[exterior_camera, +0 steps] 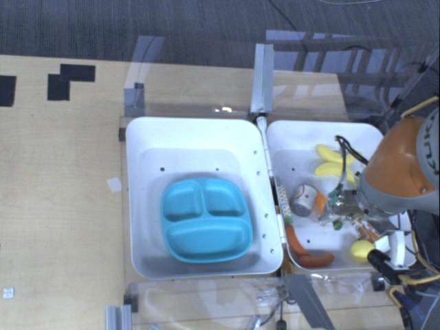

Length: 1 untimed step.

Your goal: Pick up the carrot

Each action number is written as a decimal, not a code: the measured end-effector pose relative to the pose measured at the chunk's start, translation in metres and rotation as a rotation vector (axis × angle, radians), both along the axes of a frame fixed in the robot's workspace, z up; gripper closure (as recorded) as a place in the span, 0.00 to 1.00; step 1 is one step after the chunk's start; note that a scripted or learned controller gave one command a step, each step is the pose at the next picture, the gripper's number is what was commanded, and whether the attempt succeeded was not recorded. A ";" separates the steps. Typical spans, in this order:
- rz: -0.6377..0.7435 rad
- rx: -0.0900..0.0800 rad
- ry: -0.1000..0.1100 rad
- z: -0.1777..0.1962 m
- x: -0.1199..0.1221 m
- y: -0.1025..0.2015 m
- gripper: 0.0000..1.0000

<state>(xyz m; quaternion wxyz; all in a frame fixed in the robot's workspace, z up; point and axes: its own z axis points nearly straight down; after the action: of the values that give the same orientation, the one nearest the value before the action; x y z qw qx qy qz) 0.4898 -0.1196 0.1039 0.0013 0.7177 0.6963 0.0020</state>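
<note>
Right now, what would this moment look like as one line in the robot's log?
task: pick up carrot | gripper: low in right bin, beside carrot | grasp: not evident | left bin: blue tray

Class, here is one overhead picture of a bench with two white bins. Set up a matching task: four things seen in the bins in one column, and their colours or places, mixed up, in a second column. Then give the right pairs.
Things
1. divided plate
2. banana
3. sausage
4. lemon

Descriptions
A. long and yellow, at the far side of the right bin
B. round and yellow, at the near side of the right bin
C. blue, in the left bin
D. reddish brown, near the front left corner of the right bin

Pairs: 1-C, 2-A, 3-D, 4-B
</note>
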 end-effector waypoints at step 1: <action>-0.059 -0.001 0.001 0.080 0.059 0.052 1.00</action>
<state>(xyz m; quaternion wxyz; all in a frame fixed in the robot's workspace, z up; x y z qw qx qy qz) 0.5490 -0.0675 0.1843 0.0012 0.7381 0.6747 0.0013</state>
